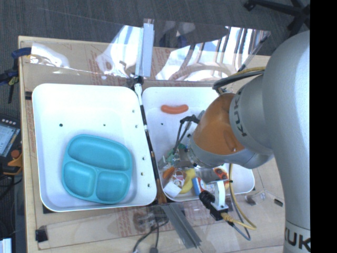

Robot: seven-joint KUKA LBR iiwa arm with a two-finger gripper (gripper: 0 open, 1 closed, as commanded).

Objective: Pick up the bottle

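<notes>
Poised low over the clutter along the right bin's [210, 96] near edge: gripper [178, 153], mostly hidden beneath the wrist, open or closed impossible to tell. Bottle [196, 186] probably the white-and-blue piece there, half buried. Best to centre squarely, descend slowly, and avoid nudging neighbours.

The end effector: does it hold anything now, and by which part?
It cannot be told: the arm covers the end effector above the right bin, over a pile of small items.

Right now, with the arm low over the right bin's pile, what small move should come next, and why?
Probably lift the arm slightly. It covers much of the pile at the right bin's near end, so I cannot tell which item is the bottle. The sausage lies apart, farther back.
</notes>
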